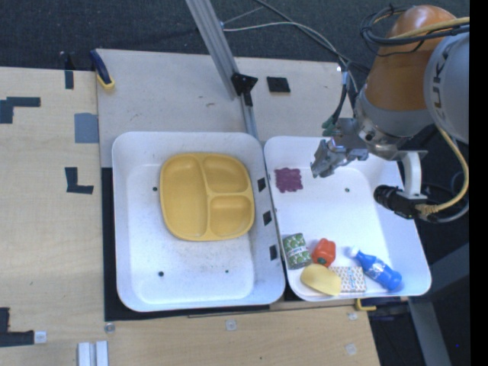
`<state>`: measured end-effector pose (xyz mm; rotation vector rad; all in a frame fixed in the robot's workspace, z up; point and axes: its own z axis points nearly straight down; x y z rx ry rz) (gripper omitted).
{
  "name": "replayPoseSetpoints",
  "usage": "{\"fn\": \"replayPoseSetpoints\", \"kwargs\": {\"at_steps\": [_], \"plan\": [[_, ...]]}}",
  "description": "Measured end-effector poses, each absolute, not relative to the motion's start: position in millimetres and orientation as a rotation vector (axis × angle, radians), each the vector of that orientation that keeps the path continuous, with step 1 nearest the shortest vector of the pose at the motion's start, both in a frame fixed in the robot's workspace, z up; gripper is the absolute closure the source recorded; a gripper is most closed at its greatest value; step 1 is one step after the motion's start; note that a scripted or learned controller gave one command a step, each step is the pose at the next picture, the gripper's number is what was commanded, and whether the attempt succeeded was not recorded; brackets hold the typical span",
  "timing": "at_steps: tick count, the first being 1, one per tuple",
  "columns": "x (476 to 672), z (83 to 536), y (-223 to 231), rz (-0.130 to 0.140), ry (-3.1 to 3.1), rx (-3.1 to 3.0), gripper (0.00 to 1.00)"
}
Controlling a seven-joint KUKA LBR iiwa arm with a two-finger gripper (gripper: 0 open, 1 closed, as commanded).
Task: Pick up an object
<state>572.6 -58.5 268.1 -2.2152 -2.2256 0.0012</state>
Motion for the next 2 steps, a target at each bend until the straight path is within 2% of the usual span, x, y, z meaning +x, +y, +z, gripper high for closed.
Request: {"fn": "replayPoseSetpoints", "kwargs": {"at_steps": [1, 2], "plan": [[565.0, 264.4, -7.7, 0.002, -2.227, -2.213, 1.00], [552.2, 240.3, 48.8, 0.005, -2.225, -2.214, 1.00]]}}
